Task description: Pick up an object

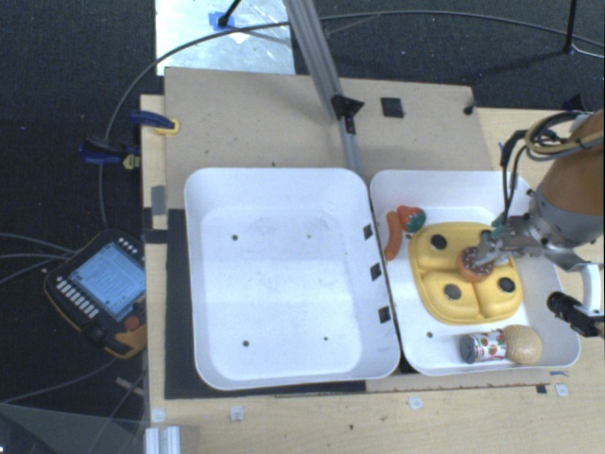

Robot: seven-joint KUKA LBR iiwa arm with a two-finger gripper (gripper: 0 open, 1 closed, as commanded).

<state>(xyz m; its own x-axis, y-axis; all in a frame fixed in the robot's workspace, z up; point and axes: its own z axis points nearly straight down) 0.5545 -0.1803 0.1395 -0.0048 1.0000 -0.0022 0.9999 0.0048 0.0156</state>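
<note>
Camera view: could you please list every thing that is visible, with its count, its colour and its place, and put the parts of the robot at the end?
white bins: 2, white, side by side on the bench
yellow moulded object: 1, yellow with dark round spots, middle of the right bin
ring-shaped object: 1, brownish, on top of the yellow moulded object, at the gripper tip
orange object: 1, orange with a green end, right bin, against its left wall
small can: 1, red and white, lying near the right bin's front wall
beige ball: 1, beige, touching the can's right side
handheld pendant: 1, black and orange with a lit screen, floor left of the bench
clamps: 2, blue and yellow, bench's left edge
arm: 1, grey and orange, over the right bin
gripper: 1, grey, above the yellow moulded object
</note>
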